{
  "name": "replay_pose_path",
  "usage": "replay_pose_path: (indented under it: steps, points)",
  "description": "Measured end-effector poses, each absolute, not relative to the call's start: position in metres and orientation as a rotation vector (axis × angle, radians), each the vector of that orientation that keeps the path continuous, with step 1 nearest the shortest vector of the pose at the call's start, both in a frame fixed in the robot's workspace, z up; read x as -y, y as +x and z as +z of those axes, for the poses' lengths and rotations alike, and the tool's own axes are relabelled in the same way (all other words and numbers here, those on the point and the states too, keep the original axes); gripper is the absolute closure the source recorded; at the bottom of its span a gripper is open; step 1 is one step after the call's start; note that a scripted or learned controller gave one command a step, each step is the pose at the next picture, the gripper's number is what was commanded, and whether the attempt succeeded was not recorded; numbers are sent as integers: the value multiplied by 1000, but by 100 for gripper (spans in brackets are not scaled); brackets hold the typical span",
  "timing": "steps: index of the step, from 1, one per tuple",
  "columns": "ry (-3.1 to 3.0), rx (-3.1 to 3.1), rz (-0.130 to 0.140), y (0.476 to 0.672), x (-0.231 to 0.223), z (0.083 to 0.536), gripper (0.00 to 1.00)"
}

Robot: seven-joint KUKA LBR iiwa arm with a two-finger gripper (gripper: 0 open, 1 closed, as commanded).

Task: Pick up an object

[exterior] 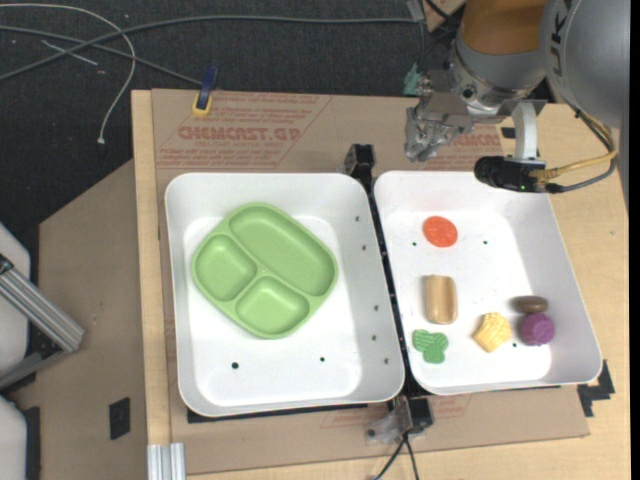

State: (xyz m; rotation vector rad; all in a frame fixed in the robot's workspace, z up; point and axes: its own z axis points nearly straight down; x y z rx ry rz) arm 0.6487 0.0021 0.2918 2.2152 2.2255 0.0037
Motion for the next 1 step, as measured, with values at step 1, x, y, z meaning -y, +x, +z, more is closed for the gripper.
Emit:
replay_pose_path:
  steps: [1]
  points:
    - [2220,-2226,-3,645,-50,270,100]
